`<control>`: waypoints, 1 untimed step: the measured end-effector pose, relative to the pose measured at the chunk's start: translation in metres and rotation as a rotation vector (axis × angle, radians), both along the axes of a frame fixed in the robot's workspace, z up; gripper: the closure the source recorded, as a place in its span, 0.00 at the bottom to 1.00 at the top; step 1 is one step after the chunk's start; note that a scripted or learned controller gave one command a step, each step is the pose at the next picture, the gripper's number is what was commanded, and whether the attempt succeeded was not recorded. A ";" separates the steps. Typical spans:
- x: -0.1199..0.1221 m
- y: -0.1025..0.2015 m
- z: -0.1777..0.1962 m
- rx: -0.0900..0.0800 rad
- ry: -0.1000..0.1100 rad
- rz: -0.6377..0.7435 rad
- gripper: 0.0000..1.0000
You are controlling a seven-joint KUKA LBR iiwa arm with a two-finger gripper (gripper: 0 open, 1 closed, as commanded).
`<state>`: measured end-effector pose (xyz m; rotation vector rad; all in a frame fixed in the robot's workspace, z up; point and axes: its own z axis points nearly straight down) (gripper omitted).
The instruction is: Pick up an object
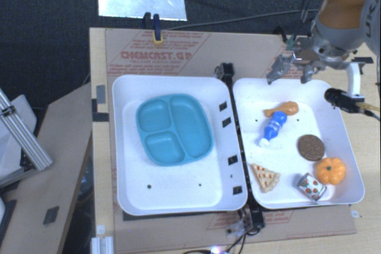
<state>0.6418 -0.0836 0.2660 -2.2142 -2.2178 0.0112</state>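
Note:
My gripper point(293, 71) hangs above the far edge of the right bin point(342, 122), open, with nothing between its fingers. Below it in the right bin lie an orange drumstick-shaped piece point(282, 109) and a blue and white bottle point(271, 129). Further toward the front are a brown round cookie point(311, 147), a small orange pumpkin point(330, 170), a patterned can on its side point(311, 187) and a pizza slice point(265, 176).
The left bin point(125, 146) holds a blue divided plate point(174, 129). A black divider with clips point(232, 128) runs between the bins. A blue clamp point(156, 25) sits at the far edge of the bench.

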 end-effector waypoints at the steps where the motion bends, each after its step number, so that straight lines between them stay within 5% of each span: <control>1: 0.002 0.000 0.008 -0.001 -0.012 0.001 0.00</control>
